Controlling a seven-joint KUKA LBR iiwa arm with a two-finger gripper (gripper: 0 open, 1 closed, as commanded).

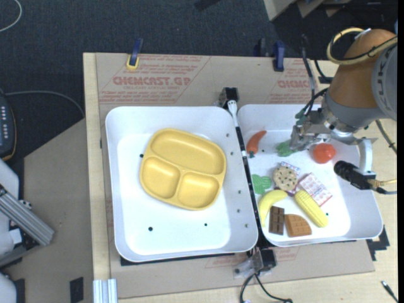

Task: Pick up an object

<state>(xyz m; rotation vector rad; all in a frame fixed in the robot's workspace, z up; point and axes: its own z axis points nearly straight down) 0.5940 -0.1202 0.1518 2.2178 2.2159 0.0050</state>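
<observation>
Two bins sit side by side on the tabletop (95, 169). Left bin (126, 232) holds a plate (182, 168). Right bin (366, 223) holds a carrot (255, 141) at its far left, a tomato (324, 152) to the right, cookie (285, 178) mid-bin, banana (273, 201), corn (310, 207) and chocolate (277, 219) along the near side. The gripper (304, 135) hangs between carrot and tomato.

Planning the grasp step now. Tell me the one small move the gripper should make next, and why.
Probably a short, straight descent. The gripper hangs low in the right bin, near its far side, right by a green piece, with the red tomato just beside it. The green piece looks nearest, so lowering there seems likelier to catch something than shifting sideways.
</observation>
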